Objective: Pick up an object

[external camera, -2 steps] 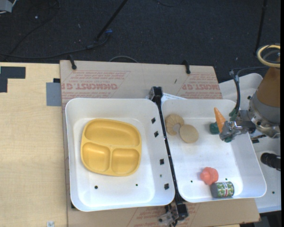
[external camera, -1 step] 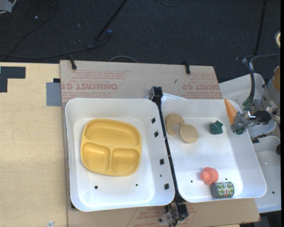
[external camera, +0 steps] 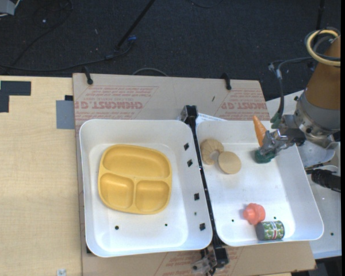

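At the right of the frame the hand (external camera: 268,148) sits low over the upper right of the right bin (external camera: 293,194), its fingers around a small green thing (external camera: 263,156), apparently held. An orange carrot (external camera: 259,129) lies just above it. Mid-bin lie two tan wooden discs (external camera: 221,156), touching. At the lower right, a pink toy (external camera: 254,213) touches one green can (external camera: 269,230). The left bin (external camera: 92,200) holds one yellow divided plate (external camera: 135,177).

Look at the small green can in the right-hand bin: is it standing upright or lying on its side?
On its side. The green can lies lengthwise near the front edge of the right bin, its label facing up, beside a pink object.
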Robot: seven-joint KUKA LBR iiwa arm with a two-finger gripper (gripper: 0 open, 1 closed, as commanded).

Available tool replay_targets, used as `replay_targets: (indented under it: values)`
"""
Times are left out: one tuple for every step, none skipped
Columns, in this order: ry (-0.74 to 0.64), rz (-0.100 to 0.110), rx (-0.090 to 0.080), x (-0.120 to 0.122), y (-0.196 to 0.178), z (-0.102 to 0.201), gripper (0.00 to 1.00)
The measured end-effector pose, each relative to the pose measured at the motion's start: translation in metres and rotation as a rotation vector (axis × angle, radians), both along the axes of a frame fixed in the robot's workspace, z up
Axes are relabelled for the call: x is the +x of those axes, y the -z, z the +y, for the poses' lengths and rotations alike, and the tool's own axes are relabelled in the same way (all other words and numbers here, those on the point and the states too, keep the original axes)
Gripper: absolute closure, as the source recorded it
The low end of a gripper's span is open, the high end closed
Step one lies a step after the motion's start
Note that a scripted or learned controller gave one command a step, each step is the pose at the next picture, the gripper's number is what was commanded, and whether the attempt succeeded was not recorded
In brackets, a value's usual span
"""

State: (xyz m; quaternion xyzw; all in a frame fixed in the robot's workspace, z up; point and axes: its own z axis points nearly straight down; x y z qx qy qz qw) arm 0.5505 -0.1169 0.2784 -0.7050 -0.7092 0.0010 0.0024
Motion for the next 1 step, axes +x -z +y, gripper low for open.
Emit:
replay_targets:
  values:
    - [0.001,0.003,0.000,0.0213,0.0218,0.0484,1.00]
